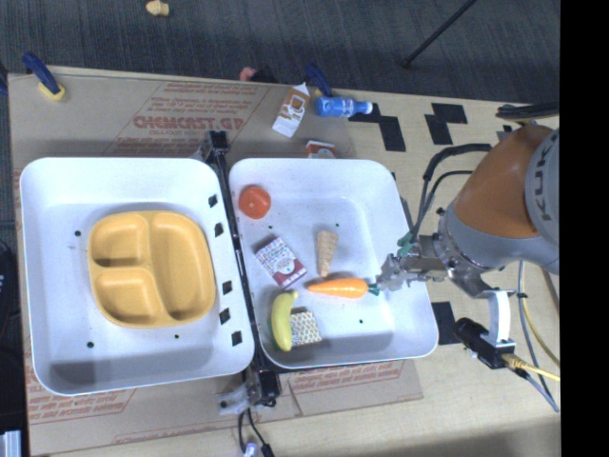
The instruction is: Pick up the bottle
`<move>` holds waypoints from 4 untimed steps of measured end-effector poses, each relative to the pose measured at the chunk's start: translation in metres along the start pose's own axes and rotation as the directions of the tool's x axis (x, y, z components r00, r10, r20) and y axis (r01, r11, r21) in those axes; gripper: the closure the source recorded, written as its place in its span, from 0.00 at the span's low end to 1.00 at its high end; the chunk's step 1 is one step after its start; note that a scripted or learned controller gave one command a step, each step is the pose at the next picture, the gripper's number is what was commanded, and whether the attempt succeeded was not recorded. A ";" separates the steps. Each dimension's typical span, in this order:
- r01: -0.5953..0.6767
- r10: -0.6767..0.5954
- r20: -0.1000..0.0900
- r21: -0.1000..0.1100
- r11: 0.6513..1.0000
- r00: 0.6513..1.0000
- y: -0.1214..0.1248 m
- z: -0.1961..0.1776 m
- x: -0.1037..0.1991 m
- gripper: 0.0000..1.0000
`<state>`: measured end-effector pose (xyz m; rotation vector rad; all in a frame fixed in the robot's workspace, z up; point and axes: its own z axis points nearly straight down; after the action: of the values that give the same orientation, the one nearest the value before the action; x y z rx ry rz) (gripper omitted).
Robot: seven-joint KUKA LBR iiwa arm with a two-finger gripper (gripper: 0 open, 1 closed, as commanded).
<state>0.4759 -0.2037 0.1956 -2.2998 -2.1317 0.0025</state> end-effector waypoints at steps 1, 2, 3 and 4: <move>-0.242 0.242 0.002 -0.004 0.970 0.970 0.001 -0.023 -0.003 1.00; -0.028 0.028 0.001 -0.001 1.000 1.000 0.000 -0.019 0.000 1.00; -0.392 0.392 -0.001 0.002 0.920 0.920 -0.001 0.025 0.012 1.00; -0.177 0.177 0.001 -0.004 0.984 0.984 0.000 0.002 0.010 1.00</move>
<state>0.4766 -0.1933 0.1937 -2.4832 -1.9217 0.0013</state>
